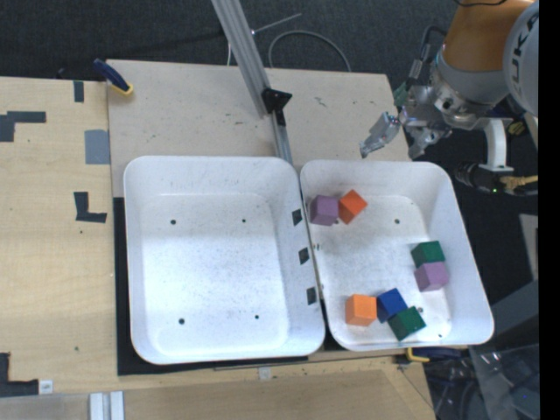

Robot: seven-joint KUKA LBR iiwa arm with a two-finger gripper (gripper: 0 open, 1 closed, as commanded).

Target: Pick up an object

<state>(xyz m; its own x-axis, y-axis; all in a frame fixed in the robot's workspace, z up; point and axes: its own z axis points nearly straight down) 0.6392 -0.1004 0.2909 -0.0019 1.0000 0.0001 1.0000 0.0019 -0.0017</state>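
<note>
Grey and orange, the arm [490, 33] hangs above the right bin's [455, 191] far rim, its gripper [382, 136] carrying nothing; whether the jaws are wide or narrow cannot be told. Purple cube [325, 209] touches orange cube [352, 206] inside the bin, near its far left corner.

1. Two white bins, the left bin [210, 261] speckled with dark flecks, sit on a tan surface [52, 234].
2. In the right bin [464, 234]: two orange cubes [352, 206] [360, 310], two purple [325, 209] [431, 276], two green [428, 253] [407, 323], one blue [391, 303].
3. Above the right bin, an orange-banded grey arm [486, 33].
</note>
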